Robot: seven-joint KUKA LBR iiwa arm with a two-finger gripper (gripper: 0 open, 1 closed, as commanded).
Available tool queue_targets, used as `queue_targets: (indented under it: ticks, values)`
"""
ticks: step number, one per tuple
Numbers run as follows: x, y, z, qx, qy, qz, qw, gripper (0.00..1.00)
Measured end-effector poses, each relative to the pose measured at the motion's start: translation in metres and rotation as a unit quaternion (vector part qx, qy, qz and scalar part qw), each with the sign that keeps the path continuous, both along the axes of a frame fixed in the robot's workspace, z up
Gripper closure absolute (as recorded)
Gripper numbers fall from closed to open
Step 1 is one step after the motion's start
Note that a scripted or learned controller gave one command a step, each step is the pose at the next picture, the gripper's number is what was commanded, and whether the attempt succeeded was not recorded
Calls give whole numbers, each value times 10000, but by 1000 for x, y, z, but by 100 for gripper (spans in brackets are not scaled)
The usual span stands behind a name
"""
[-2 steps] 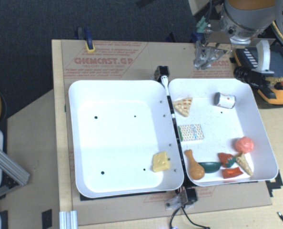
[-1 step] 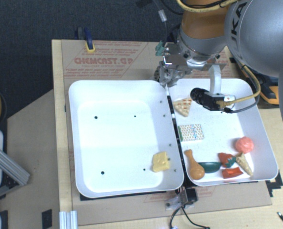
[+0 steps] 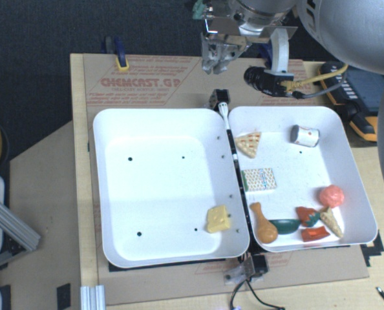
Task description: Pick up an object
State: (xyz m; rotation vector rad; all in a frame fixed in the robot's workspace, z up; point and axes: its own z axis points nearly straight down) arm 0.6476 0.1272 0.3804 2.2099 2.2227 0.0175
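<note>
hovering: the gripper [image 3: 216,63] hung above the bare bench board [image 3: 153,82], beyond the far edge of the two bins, close to where they meet.
arm: grey with an orange band, it reached in from the top right of the view.
claw state: nothing lay between the fingers; whether they stood open or closed could not be told from this angle.
left bin [image 3: 114,173]: it held a pale yellow cheese-like chunk [image 3: 218,219] near its near right corner.
right bin [image 3: 347,173]: it held a pizza-like wedge [image 3: 249,143] near its far left side, a small grey and white cylinder [image 3: 304,135] toward the far right, and a speckled flat card [image 3: 259,179] left of middle.
right bin, near edge: a tan drumstick-shaped piece [image 3: 262,224], a dark green piece [image 3: 284,225], red pieces [image 3: 311,233], a pink ball [image 3: 331,196] and a pale cone-shaped wedge [image 3: 331,223] lay clustered together.
nearest object to the claw: the pizza-like wedge lay nearer the camera than the gripper and a little right of it, apart from it and not touching.
other objects versus the claw: the cheese-like chunk and the cluster at the near edge lay well apart from the gripper, on the opposite side of the bins.
bench extras: a blue and yellow clamp [image 3: 119,51] sat at the far left edge of the board.
</note>
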Motion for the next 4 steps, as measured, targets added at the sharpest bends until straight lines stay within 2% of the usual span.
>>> queue_targets:
  ticks: [1, 2, 4]
  values:
    - [-27, 95, -81, -7, 121, 21, 9999, 100]
    - [-55, 88, -68, -13, 83, -22, 10000, 100]
    - [-119, 98, -53, -12, 82, -19, 10000, 100]
